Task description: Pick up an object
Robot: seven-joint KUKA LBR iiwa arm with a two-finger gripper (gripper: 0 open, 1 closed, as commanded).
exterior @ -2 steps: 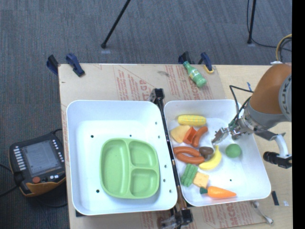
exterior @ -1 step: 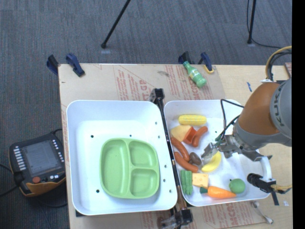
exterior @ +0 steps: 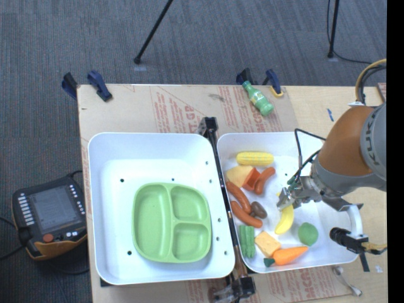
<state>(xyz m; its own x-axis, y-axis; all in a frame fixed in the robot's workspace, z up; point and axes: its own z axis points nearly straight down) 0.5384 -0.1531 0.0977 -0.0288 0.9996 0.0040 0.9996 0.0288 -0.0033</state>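
Observation:
The right bin (exterior: 297, 141) holds several toy foods. Among them are a corn cob (exterior: 255, 158), a yellow wedge (exterior: 237, 174), an orange-red piece (exterior: 257, 178), two sausages (exterior: 243, 204), a banana (exterior: 285, 220), a green ball (exterior: 308, 233), a carrot (exterior: 290, 255), a cheese block (exterior: 267, 242) and a green stick (exterior: 247, 240). My gripper (exterior: 288, 198) hangs low in this bin, just over the banana's upper end. Nothing shows between the gripper and the foods as lifted.
The left bin (exterior: 113, 156) carries a green divided plate (exterior: 172, 221). A green bottle (exterior: 259, 98) lies on the bench behind the right bin, near blue clamps (exterior: 273, 81). A black divider (exterior: 218, 169) runs between the bins. A teach pendant (exterior: 47, 216) sits off the bench's left.

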